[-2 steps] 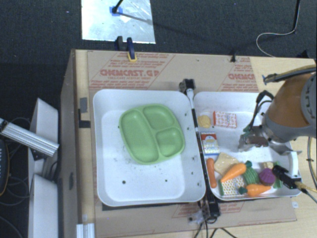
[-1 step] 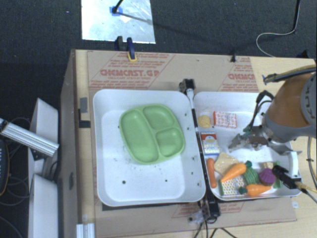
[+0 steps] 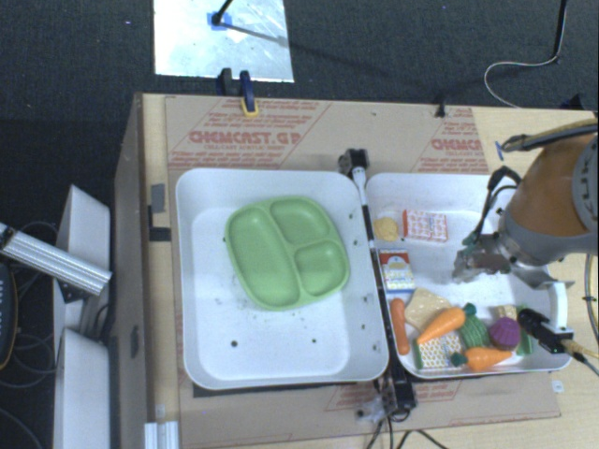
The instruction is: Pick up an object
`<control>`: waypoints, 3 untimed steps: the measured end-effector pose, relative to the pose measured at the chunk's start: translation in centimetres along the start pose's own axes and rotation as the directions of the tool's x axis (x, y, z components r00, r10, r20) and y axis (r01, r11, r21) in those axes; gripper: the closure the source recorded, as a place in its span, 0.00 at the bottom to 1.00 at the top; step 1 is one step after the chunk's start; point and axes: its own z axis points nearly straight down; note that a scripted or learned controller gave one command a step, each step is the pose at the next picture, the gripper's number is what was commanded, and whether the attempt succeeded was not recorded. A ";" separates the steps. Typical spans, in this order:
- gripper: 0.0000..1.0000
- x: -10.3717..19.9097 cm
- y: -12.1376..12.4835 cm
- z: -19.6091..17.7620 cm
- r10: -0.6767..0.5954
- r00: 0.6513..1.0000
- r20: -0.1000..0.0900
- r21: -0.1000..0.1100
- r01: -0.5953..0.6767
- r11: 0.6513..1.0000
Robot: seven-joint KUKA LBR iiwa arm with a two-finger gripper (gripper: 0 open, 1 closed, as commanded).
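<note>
Two shallow white plastic bins are sitting side by side on the counter [image 3: 281, 124], which is covered with printed brown cardboard. The left bin [image 3: 201, 279] is holding a light green, three-compartment plastic tray [image 3: 285, 251], lying flat near its centre. The right bin [image 3: 440, 190] is holding the pickable items. A small round yellow piece [image 3: 386, 227] and a flat red-and-white printed packet [image 3: 425, 224] are lying near its far wall. A small red-topped carton [image 3: 397, 271] is lying against the divider between the bins. Along the near wall, toy food is crowding together: a slim orange sausage-like piece [image 3: 400, 325], a pale tan wedge [image 3: 426, 300], an orange toy carrot with a green top [image 3: 443, 322], a checked white block [image 3: 435, 350], a green knobbly vegetable [image 3: 478, 330], a purple round vegetable [image 3: 504, 332] and a second orange carrot [image 3: 483, 356]. These pieces are touching or overlapping one another.

My grey arm with its orange band [image 3: 552, 199] is reaching in from the right over the right bin. My pincer [image 3: 477, 262] is hanging above bare bin floor, between the printed packet and the toy food cluster, apart from both. I cannot tell how far it is open; nothing is visibly held in it.
</note>
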 end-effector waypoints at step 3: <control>1.00 1.8 -4.0 0.6 0.001 1.000 0.000 -0.007 -0.001 1.000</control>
